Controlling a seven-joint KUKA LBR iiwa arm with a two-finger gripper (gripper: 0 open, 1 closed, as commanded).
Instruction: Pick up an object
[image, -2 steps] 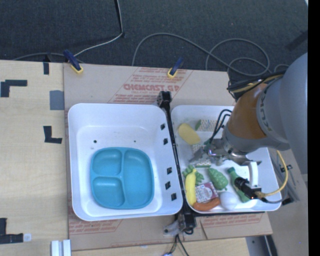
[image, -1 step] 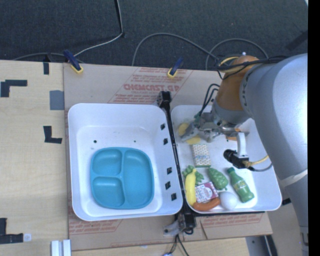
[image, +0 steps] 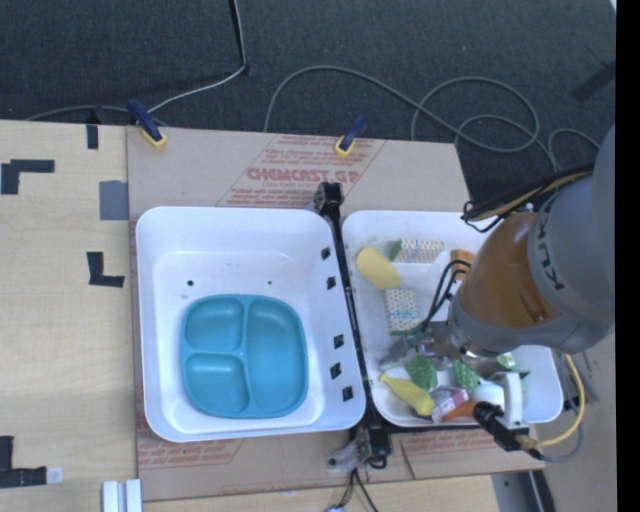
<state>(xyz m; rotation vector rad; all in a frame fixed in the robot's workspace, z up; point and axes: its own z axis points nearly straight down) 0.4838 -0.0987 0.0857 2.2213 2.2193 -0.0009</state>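
Note:
The right bin (image: 545, 400) holds several small items. A yellow rounded piece (image: 377, 267) lies near its back left. A speckled box (image: 418, 249) and a speckled pad (image: 402, 305) lie close by. A yellow banana-like piece (image: 410, 393), green pieces (image: 420, 373) and a red-orange piece (image: 452, 405) crowd the front. My gripper (image: 410, 348) hangs low over the middle of this bin, just above the green pieces, with the grey and orange arm (image: 520, 285) covering the bin's right half.
The left bin (image: 160, 300) holds a blue divided plate (image: 245, 355). A black divider (image: 340, 300) runs between the bins. Cables (image: 330, 75) trail across the dark floor behind the bench. Yellow clamps (image: 150, 130) grip the cardboard sheet's back edge.

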